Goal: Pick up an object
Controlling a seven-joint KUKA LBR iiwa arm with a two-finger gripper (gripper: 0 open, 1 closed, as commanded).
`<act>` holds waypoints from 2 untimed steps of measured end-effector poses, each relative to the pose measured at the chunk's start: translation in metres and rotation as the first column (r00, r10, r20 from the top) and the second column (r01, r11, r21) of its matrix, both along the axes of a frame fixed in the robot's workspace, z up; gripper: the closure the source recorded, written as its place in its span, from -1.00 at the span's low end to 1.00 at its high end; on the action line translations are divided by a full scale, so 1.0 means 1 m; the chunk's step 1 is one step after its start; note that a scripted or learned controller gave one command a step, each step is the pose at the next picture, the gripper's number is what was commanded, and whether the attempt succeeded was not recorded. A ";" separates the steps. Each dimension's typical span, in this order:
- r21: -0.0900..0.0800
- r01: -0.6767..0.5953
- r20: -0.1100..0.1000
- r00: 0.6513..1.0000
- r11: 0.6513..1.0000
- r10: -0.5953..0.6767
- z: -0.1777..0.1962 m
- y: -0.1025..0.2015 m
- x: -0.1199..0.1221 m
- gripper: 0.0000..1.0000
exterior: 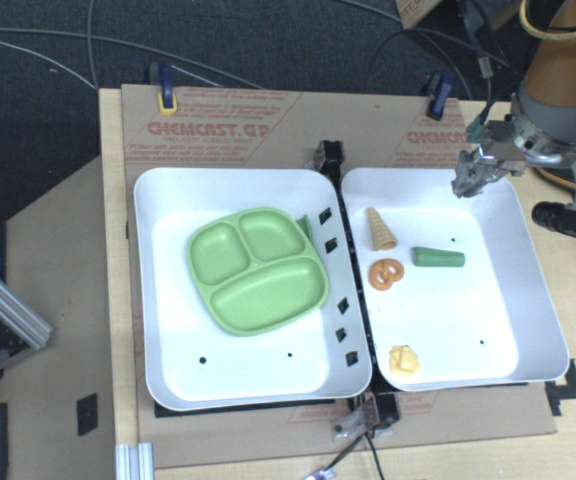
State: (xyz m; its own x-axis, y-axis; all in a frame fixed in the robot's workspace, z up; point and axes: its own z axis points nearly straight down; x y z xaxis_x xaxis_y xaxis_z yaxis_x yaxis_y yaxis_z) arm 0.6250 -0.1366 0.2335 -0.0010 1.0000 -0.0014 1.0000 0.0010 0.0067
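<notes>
Brown cardboard-topped bench carries two shallow white plastic bins side by side. Left bin holds a light green three-compartment plastic plate, lying flat, slightly rotated, roughly centred. Right bin holds four small items, all apart from each other: a dark green oblong block near the middle, a tan cone-shaped toy like an ice-cream cone toward the far left, an orange pretzel-shaped toy just near-side of the cone, and a small pale yellow lumpy piece at the near left corner.

Handling, as judgement: the task names no particular object. The green block looks the easiest pick: light, rigid, straight sides, open space all around; take it across its short width. The cone is tapered and likely to slip; the pretzel is flat and low; the yellow piece sits close to the bin wall. The plate is too wide for two fingers except at its rim.

Gripper hangs over the far right edge of the right bin, well apart from every item, touching nothing visible. Cannot tell whether it is released or clenched; nothing seen in it.
</notes>
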 end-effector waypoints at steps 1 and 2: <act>0.005 -0.004 -0.010 1.000 1.000 0.004 -0.007 0.055 -0.016 1.00; 0.004 -0.003 -0.011 1.000 1.000 0.003 -0.006 0.103 -0.050 1.00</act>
